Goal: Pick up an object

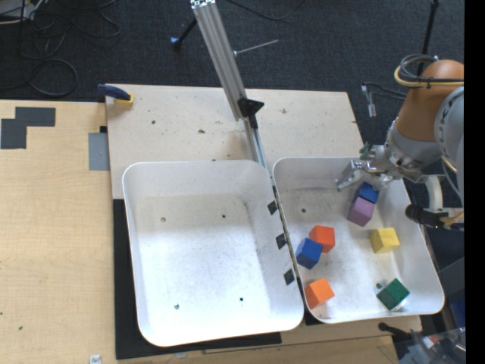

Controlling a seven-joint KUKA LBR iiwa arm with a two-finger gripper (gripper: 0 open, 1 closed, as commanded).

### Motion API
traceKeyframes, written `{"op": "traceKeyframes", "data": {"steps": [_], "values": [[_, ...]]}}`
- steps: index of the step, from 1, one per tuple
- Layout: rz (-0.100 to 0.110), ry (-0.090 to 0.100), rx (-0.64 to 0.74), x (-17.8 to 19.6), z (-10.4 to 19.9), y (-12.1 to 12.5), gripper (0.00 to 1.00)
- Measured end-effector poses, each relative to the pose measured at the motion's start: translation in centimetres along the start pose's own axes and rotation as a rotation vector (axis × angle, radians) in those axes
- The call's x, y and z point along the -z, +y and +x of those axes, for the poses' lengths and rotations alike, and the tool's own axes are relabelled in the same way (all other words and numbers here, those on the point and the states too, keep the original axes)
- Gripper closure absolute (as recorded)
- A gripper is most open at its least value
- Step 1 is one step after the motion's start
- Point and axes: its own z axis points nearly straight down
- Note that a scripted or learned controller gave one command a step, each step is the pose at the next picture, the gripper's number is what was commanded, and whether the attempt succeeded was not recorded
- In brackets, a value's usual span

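A grey robot arm with an orange band is reaching in from the right edge of the frame, and its gripper [362, 174] is hanging over the upper part of the right bin [303, 174], in the right half of the picture. Whether the gripper is open or closed cannot be told from this angle, and nothing can be seen held in it. Just below the gripper and a touch to its right, a small blue block [367, 193] is sitting against a purple block [361, 211], the two touching or nearly stacked, the blue one higher in the frame. These are the nearest things to the tool, lying straight down the picture from it, so a short drop looks like the likely next move; the crowding of the pair may be making a clean grip harder. Other blocks are lying farther off toward the bottom of the frame: a yellow block [385, 240] to the lower right, a red-orange block [323, 237] touching a darker blue block [308, 252] near the bin's centre, an orange block [319, 291] at the lower left corner of that bin, and a green block [393, 293] at its lower right. The left bin [151, 203] is sitting beside it, well away from the arm.
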Motion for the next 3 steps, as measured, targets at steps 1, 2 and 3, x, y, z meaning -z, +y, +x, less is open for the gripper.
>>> {"op": "traceKeyframes", "data": {"steps": [1,2,3], "values": [[-0.001,-0.003,0.004,1.0,-0.1,0.1,1.0],[0.01,0.005,-0.002,6.7,0.6,0.9,1.0],[0.011,0.005,-0.002,11.3,0.4,1.0,1.0]]}}
